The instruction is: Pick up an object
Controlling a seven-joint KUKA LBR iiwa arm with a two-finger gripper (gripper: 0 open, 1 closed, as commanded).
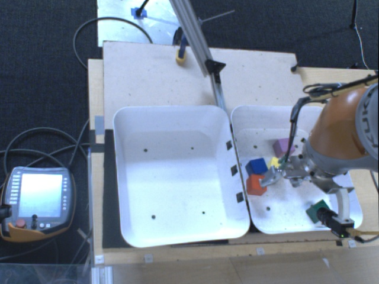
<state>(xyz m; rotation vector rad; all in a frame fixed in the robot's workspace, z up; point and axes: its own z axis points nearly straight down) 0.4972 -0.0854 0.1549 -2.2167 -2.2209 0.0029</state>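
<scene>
Objects sit clustered in the right bin: a blue block, an orange block just below it, a small yellow piece and a pale purple block further back, with a green block apart near the front right. The left bin is the neighbour across the shared wall. The arm reaches in from the right, and the gripper is low in the bin, its tip just beside the orange block and close under the blue 1. Whether it is open or closed I cannot tell from this slant, and no object is visibly caught in it.

By my reading, the step in hand is the approach or the grasp itself, aimed at the orange block. The next move calls for closing squarely on that block, without nudging its blue neighbour or pushing it against the bin wall, then lifting straight up to check that it comes away
</scene>
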